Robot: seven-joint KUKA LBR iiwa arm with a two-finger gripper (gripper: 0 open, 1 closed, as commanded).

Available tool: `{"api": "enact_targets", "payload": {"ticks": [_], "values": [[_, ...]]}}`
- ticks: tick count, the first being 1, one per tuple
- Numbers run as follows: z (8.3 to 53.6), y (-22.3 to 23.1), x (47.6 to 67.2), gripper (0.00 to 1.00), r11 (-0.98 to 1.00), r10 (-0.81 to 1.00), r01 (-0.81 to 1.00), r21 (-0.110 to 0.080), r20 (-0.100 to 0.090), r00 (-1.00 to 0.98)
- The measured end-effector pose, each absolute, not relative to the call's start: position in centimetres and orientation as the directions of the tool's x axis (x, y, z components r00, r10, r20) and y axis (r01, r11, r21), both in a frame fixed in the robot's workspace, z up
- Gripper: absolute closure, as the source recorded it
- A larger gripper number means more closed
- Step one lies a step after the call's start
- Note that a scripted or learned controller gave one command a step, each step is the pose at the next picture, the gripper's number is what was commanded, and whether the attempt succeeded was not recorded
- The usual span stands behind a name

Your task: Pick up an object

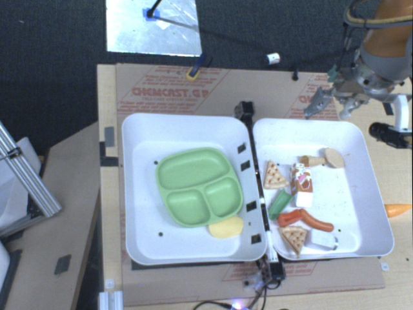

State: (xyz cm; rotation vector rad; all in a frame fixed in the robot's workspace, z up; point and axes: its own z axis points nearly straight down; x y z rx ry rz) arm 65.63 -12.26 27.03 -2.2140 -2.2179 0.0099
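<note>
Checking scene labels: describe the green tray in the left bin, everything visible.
The green tray looks like matte plastic, with rounded corners and three compartments: one large at the far side, two smaller at the near side. It lies flat, slightly rotated, in the left bin. All compartments look bare. A pale yellow piece touches its near edge.

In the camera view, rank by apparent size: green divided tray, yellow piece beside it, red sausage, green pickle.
1. green divided tray, clearly largest.
2. red sausage and yellow piece: too alike to rank.
3. green pickle, smallest, though partly hidden by neighbours.
</note>
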Motion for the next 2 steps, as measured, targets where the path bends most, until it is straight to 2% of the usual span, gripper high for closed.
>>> {"api": "enact_targets", "payload": {"ticks": [1, 2], "values": [[27.8, -12.2, 65.8, 0.0, 0.003, 1.0, 1.0, 0.002, -0.001, -0.003], [21.7, -12.1, 65.4, 0.0, 0.002, 1.0, 1.0, -0.002, 0.0, -0.002]]}}
